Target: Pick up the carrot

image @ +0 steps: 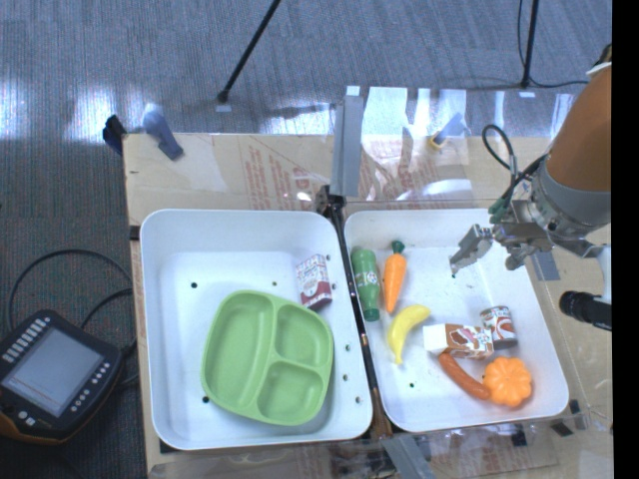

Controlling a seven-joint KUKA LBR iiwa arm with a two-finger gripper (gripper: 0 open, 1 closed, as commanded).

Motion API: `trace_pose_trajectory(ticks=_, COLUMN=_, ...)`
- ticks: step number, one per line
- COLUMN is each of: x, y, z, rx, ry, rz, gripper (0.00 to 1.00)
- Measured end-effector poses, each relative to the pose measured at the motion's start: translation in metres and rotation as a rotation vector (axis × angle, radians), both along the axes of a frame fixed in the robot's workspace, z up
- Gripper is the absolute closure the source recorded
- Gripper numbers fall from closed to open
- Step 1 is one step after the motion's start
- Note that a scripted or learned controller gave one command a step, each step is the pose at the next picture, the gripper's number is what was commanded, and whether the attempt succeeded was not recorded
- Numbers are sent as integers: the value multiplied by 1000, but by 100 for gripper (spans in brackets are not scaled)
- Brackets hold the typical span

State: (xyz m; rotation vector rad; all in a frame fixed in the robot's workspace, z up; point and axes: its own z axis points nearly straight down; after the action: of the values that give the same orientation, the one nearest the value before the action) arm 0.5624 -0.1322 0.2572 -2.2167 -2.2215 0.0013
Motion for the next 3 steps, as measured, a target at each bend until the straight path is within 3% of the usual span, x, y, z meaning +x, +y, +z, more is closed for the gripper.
trace_pose_trajectory(ticks=1, x=32, y=45, z=-82, rx=1, ry=0, rz=241, gripper=0)
trace_pose_trajectory(ticks=2, x=80, y=28, z=-168, rx=-5, ry=-3, rz=451, gripper=0)
trace_pose_trajectory(ticks=3, x=82, y=28, z=-157, rx=-1, ry=-8, rz=445, gripper=100)
